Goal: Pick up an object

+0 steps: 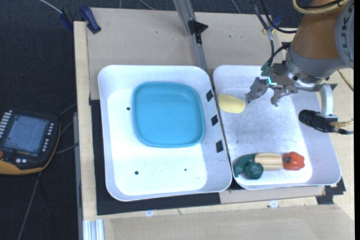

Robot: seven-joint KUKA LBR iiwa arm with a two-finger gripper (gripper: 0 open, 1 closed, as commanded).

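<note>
Gripper hovers beside yellow object in right bin.

arm reaches in from right, hand lowered, fingers seemingly spread.

The arm runs off the right edge — the tool's finger gap is too small to judge.

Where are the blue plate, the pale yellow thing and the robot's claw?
Blue plate [169, 114]: camera view, its flat middle.
Pale yellow thing [231, 103]: camera view, its top surface.
Gripper [263, 95]: camera view, between its fingertips.
</note>
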